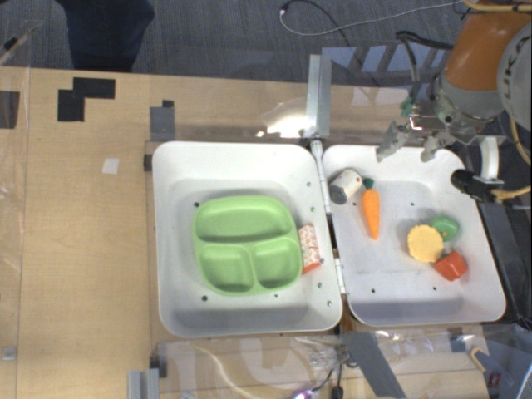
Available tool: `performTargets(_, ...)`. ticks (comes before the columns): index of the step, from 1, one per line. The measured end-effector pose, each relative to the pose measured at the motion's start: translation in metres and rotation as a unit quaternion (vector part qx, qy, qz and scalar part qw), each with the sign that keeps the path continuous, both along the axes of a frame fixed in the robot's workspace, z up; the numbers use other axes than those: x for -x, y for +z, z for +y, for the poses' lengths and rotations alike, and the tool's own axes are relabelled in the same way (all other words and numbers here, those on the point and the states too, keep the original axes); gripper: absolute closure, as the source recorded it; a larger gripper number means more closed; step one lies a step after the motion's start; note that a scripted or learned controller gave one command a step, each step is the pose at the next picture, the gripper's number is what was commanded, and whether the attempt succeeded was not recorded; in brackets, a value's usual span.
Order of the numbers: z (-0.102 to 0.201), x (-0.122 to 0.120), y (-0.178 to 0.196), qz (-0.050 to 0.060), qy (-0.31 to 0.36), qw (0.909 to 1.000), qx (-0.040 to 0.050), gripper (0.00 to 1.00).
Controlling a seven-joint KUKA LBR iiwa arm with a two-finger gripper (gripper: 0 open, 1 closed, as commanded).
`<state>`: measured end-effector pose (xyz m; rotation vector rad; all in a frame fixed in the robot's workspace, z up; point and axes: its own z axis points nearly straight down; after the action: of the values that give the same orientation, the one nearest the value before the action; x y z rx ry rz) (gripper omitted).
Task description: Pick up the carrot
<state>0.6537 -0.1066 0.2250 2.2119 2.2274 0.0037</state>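
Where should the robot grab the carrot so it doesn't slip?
Probably across the thick orange middle of the carrot, coming straight down from above. It lies flat in the right bin, green top toward the far rim and tip pointing near, so fingers closing on its two long sides fit best. The gripper hangs above the bin's far edge.

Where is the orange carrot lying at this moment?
The orange carrot lies in the right white bin, in its upper left part, its green top pointing to the far side, just right of a small white and grey cylinder.
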Motion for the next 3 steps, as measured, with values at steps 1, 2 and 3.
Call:
performTargets(1, 0.004, 0.037, -0.129, -0.001, -0.032, 0.9995, -0.0002, 0.00)
performTargets(2, -0.026, 0.020, -0.136, -0.003, -0.004, 1.0000, 0.0008, 0.00)
performTargets(3, -0.023, 0.017, -0.123, -0.007, -0.003, 1.0000, -0.0005, 1.00)
